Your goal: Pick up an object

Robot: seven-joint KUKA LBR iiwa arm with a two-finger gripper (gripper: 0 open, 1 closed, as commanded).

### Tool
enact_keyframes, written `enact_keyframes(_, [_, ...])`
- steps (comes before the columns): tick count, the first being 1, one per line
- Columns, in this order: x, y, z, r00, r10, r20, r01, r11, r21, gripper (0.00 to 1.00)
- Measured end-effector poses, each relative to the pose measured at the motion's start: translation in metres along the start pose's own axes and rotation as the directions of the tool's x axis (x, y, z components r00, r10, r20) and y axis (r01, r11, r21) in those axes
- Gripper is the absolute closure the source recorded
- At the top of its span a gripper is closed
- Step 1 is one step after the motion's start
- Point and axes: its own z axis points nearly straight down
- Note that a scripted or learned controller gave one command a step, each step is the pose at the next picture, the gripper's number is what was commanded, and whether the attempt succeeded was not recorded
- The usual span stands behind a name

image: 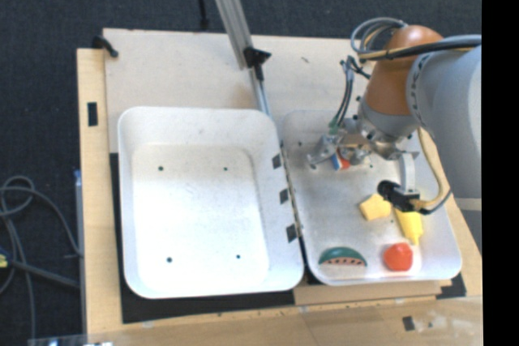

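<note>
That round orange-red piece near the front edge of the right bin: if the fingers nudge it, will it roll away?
Probably. The orange-red ball looks rounded, with no flat face showing, so a nudge would likely roll it. The right bin's front rim sits close and may stop it. It seems smooth, possibly slippery to pinch.

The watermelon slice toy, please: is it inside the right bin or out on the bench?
Inside. The watermelon slice lies on the floor of the right bin, against its near rim, beside the orange ball.

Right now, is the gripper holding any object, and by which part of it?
It cannot be told. The gripper is low in the right bin over a small red and blue object, but the grip is unclear.
</note>
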Motion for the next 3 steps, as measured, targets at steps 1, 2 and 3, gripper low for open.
enact_keyframes(1, [-0.001,0.001,-0.013,1.000,0.004,-0.001,-0.004,1.000,-0.005,1.00])
enact_keyframes(2, [-0.001,-0.003,-0.059,1.000,0.005,-0.005,-0.005,1.000,0.001,1.00])
enact_keyframes(3, [-0.002,0.009,-0.118,1.000,-0.005,-0.004,0.005,1.000,-0.002,1.00])
